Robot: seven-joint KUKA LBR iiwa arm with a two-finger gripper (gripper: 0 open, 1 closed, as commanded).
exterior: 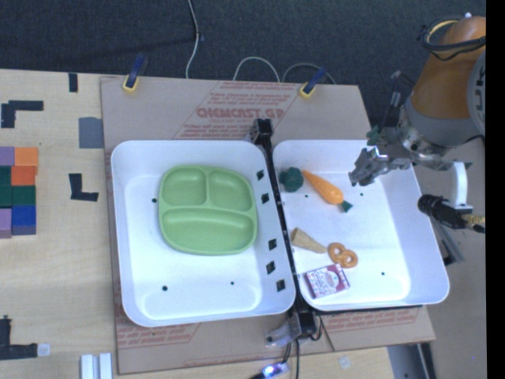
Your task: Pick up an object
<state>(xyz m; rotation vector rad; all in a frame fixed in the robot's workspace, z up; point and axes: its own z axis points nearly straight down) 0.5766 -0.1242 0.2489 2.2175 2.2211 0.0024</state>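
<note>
The gripper (364,172) hovers just right of the carrot (324,187) (likely its target); whether it is open, I cannot tell.

Light wood counter (55,290) with a sheet of brown cardboard (237,113) laid over it, held at the back edge by two yellow-and-blue clamps (134,75). Behind that it's all dark blue-grey carpet (300,14), with a thin cable (192,22) running across it down to the cardboard. Off on the left there's a stack of colored blocks (17,189) plus some black tape marks (79,186), lighting's pretty flat and even.
</note>
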